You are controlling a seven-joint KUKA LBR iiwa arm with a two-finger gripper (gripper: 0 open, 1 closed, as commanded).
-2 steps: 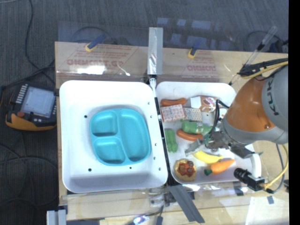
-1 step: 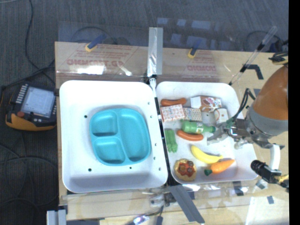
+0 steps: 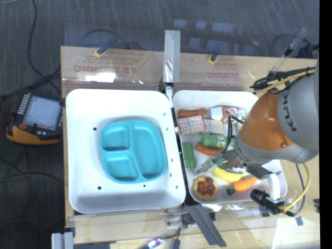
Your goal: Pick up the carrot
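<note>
Reaching in from the right, the grey arm (image 3: 290, 123) with its orange band hangs over the right bin (image 3: 270, 100), its end effector (image 3: 224, 160) low among the toy food near the bin's middle. Whether that end effector is apart or together cannot be told, since the wrist covers most of it and the dark parts blur into the clutter.

Just below and to the right of the end effector lies the carrot (image 3: 241, 185), orange with a small green tip at its left end, resting on the bin floor near the front wall. It lies just beside a yellow banana (image 3: 226, 175), which sits between the carrot and the end effector. Nothing shows the carrot being lifted or gripped.

Left of the banana sits a small round pizza slice toy (image 3: 205, 187) with red and yellow toppings. Along the bin's left wall a green cucumber (image 3: 189, 155) lies lengthwise. A red sausage (image 3: 208, 150) lies just beside it, and another sausage (image 3: 192, 112) rests near the back. A red-and-white patterned packet (image 3: 190, 124) lies below that sausage, with a green can (image 3: 212, 139) near the wrist.

The left bin (image 3: 83, 154) holds a turquoise divided tray (image 3: 134, 149) with three compartments. Both bins stand on the wooden table (image 3: 119, 61). A handheld controller (image 3: 35, 118) lies on the floor at far left.
</note>
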